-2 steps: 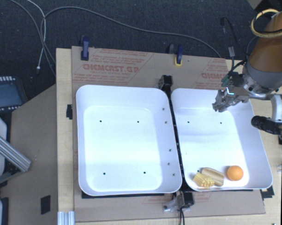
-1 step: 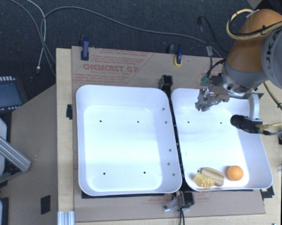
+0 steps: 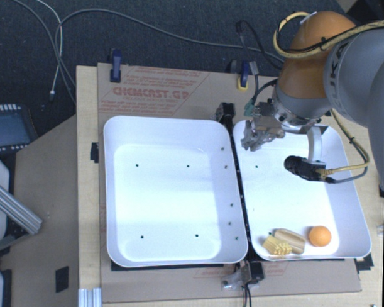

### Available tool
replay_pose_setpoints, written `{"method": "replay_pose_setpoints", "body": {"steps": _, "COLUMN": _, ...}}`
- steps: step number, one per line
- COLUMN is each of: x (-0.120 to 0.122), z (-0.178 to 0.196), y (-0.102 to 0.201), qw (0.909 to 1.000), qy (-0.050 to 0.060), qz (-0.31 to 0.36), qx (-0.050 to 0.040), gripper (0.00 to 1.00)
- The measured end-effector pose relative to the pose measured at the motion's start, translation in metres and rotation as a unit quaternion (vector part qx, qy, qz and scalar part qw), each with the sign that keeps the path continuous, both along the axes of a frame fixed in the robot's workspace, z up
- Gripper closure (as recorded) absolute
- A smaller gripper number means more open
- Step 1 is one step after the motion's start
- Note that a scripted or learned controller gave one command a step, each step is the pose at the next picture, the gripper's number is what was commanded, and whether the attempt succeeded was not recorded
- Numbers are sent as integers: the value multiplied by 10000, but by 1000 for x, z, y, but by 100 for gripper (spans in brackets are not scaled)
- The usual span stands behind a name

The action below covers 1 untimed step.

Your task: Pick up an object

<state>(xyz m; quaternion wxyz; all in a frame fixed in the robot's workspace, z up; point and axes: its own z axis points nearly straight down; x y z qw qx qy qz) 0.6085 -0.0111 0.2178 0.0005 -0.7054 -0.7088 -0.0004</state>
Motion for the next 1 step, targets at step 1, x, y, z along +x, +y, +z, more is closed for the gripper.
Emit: {"method": "replay_pose_setpoints", "body": {"steps": 1, "x": 7, "z": -7, "y": 50, "qw": 10000, "qy": 0, "qz": -2, "qx": 0, "gripper": 100}}
